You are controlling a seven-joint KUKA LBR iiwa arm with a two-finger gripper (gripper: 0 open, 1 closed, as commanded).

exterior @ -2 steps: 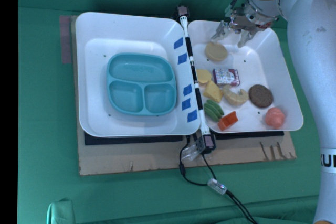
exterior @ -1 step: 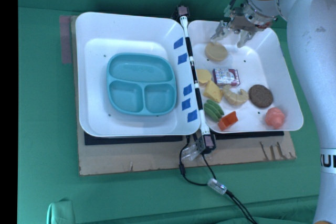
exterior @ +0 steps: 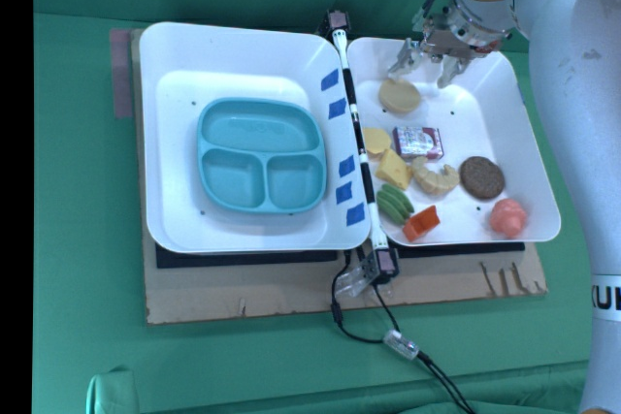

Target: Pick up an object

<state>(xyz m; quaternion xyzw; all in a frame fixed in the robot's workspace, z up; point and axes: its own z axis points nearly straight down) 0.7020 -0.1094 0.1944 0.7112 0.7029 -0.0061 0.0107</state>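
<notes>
My gripper [exterior: 425,67] hangs over the back of the right bin [exterior: 505,97], its two fingers spread open with nothing between them. Just below its left finger lies a tan round bread piece [exterior: 399,95]. Further forward in the same bin sit a pink-and-white packet [exterior: 419,143], a yellow cheese wedge [exterior: 393,169], a small bun [exterior: 376,142], a pale shrimp-like piece [exterior: 436,178], a brown round patty [exterior: 481,177], green pea pods [exterior: 394,203], an orange-red chunk [exterior: 421,223] and a pink-orange fruit [exterior: 507,217].
The left bin [exterior: 170,63] holds a teal three-compartment plate [exterior: 260,156]. A black-and-white divider with blue tape tabs [exterior: 351,121] runs between the bins. Cables [exterior: 388,334] trail off the front of the cardboard base. The grey arm [exterior: 572,63] fills the right side.
</notes>
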